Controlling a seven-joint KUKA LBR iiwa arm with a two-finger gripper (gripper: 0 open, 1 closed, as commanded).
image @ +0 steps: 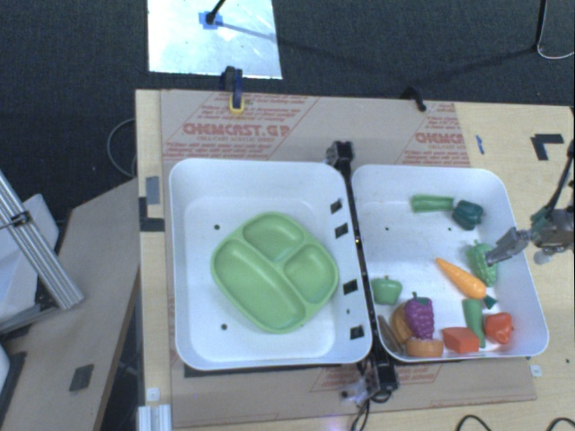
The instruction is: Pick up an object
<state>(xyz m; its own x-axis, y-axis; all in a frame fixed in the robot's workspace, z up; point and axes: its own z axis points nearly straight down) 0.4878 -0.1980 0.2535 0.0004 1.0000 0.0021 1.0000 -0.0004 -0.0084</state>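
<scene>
The claw [503, 245] reached over the right bin [517, 206], beside a green vegetable [479, 264] and the carrot [462, 278]; how far it was open, I could not tell.

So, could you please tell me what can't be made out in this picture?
- Arm: cut off by the camera view's right edge.
- Gripper: blurred and too small to tell whether it grips the green vegetable at its tip.
- Toy pile in the right bin's near corner: pieces overlap, lower ones partly hidden.
</scene>
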